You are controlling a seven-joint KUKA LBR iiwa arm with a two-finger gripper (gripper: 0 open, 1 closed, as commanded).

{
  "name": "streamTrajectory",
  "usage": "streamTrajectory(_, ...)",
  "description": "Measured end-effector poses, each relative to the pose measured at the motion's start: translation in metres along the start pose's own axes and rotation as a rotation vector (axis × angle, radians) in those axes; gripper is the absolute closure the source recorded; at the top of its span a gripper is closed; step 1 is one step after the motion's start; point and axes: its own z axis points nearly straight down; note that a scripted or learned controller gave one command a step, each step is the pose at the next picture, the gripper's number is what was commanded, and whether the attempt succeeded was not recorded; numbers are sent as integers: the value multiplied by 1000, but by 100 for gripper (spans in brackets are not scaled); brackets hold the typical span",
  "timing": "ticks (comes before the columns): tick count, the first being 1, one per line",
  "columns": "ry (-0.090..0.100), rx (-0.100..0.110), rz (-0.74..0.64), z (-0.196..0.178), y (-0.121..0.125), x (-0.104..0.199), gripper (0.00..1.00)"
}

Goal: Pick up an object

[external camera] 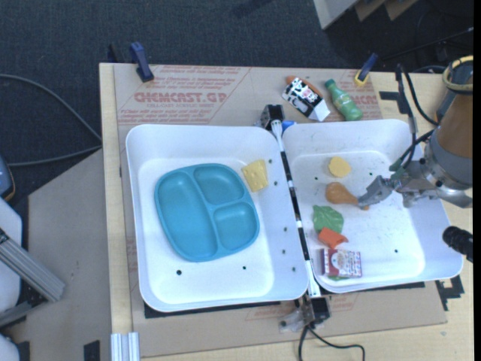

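While the arm reaches in from the right over the right bin (398,138), its gripper (373,194) hangs just beside a brown drumstick-shaped toy (342,195); whether it is clenched or released cannot be told. Near them lie a yellow disc (339,167), a green leaf piece (328,218), a red piece (332,238) and a small carton (342,263). A blue divided plate (207,210) fills the left bin (143,201).
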Motion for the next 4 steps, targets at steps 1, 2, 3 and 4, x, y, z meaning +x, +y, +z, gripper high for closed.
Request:
streamTrajectory(1, 0, -5, 0, 128, 5, 25, 0)
streamTrajectory(2, -1, -6, -1, 128, 67, 37, 0)
streamTrajectory(3, -1, -6, 0, 128, 66, 38, 0)
streamTrajectory(4, -1, -4, 0, 128, 84, 19, 0)
